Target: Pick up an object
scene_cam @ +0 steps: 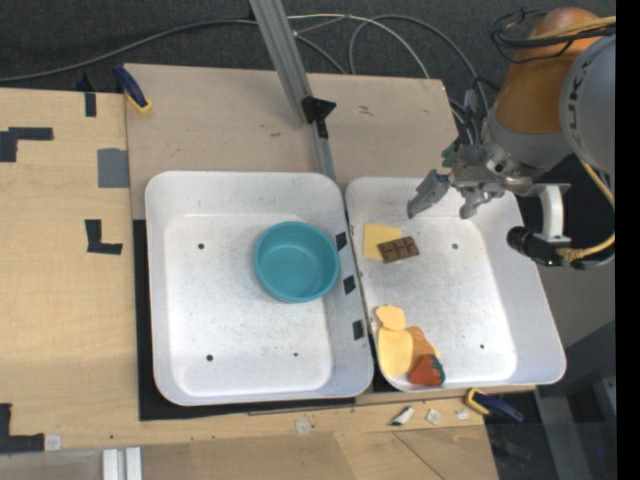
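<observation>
My gripper (446,202) hangs over the back of the right bin (500,298), fingers spread open with nothing between them. A little in front and to its left lies a yellow block (377,237) with a small brown chocolate-like piece (399,250) resting against it. Near the bin's front left corner sits a cluster of yellow, orange and red play-food pieces (406,350). A teal bowl (295,260) stands upright in the left bin (200,298).
A slanted grey metal pole (290,68) runs from the top down to the gap between the bins. Cables trail over the dark backdrop behind the bench. Small clamps (135,90) sit at the bench's edges.
</observation>
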`<move>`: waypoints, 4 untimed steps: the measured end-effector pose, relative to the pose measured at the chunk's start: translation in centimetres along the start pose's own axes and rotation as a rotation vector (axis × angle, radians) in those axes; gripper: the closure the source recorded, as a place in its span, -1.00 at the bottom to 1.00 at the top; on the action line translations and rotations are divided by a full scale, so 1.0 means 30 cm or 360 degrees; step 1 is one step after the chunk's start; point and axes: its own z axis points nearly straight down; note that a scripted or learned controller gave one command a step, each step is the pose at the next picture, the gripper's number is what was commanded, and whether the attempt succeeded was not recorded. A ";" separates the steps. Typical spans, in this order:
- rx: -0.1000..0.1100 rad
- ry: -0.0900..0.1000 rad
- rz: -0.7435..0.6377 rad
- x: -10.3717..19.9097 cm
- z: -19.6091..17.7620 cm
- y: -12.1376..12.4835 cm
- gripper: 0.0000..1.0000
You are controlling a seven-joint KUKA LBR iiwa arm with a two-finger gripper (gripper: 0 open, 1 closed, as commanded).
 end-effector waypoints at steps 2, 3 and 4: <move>0.0007 -0.0001 0.0001 0.016 0.148 -0.008 -1.00; 0.0011 0.0000 0.0001 0.024 0.365 -0.014 -1.00; 0.0000 -0.0003 0.0000 0.026 0.455 -0.014 -1.00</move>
